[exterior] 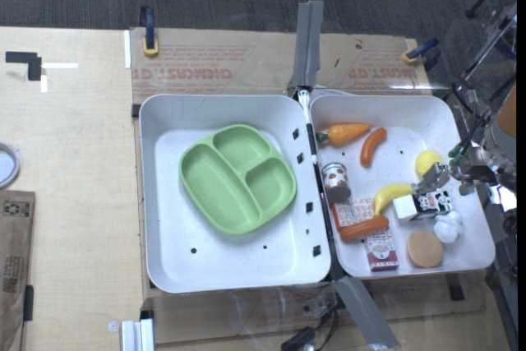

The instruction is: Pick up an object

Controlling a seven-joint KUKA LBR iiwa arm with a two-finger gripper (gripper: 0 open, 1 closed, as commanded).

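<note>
My gripper point(436, 183) hangs low over the right side of the right bin point(394, 115), reaching in from the right edge. It is just above a small patterned box point(437, 202) and a white block point(404, 207). A yellow lemon point(426, 161) lies just behind it and a banana point(391, 195) just to its left. Close by at the front right are a white crumpled object point(447, 228) and a round tan biscuit point(425, 248). I see nothing lifted in the gripper.
The right bin also holds a carrot point(347, 131), an orange sausage point(372, 145), a small can point(334, 179), a red packet point(352, 214), a red sausage point(364, 228) and a small red box point(380, 251). A green divided plate point(238, 177) lies in the left bin point(164, 201).
</note>
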